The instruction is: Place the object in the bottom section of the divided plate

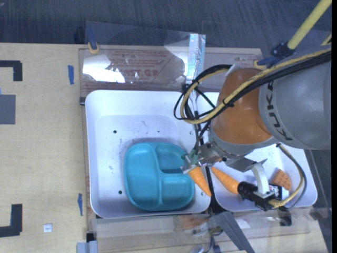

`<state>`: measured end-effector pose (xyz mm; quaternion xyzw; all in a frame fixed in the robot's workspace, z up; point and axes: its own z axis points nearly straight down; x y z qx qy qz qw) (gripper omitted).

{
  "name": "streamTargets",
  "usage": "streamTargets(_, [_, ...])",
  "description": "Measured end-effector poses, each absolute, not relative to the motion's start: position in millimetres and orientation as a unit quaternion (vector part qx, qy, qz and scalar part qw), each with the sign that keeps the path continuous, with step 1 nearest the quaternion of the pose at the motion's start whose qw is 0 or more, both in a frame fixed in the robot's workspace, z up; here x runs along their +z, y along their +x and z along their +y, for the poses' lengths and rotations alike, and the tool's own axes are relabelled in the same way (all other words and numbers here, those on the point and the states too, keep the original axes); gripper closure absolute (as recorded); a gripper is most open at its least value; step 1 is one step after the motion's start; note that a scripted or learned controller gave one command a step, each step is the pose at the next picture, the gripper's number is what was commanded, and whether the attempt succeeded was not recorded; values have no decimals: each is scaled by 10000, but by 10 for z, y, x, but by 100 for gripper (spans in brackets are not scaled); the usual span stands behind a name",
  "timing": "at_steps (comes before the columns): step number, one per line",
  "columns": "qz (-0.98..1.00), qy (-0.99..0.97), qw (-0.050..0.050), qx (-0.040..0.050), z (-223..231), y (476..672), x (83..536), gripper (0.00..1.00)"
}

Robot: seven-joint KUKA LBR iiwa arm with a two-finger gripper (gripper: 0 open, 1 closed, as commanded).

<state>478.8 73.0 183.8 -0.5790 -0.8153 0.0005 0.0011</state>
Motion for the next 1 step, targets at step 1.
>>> streamTargets(1, [-8594, -5113, -14, -15, 1237, 4802, 2747, 100])
